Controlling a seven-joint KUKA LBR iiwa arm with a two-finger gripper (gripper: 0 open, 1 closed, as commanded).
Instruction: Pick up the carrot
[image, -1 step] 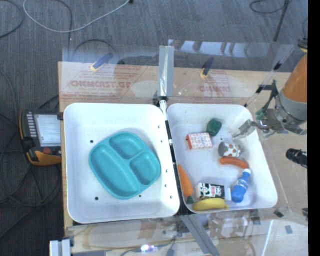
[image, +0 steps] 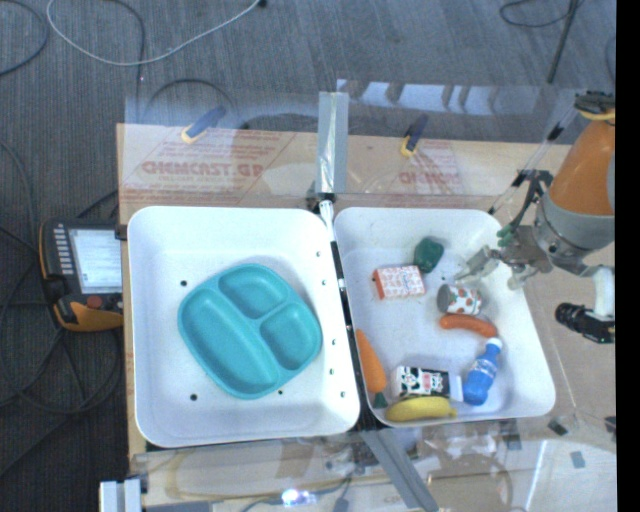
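Note:
The carrot (image: 371, 362) is a slim orange piece lying lengthwise along the left wall of the right bin (image: 520, 300), near its front corner. It lies bare, with nothing on top of it. My gripper (image: 497, 271) hangs over the right bin's far right side, just right of a small can (image: 460, 298). It is well away from the carrot, about the bin's width to its right and farther back. Its fingers stand open with nothing between them.
The right bin also holds a green object (image: 430, 253), a red and white box (image: 398, 281), an orange-red sausage (image: 467, 324), a blue bottle (image: 482, 372), a milk carton (image: 420, 381) and a banana (image: 420, 408) close to the carrot. A teal divided plate (image: 250, 328) sits in the left bin (image: 160, 300).

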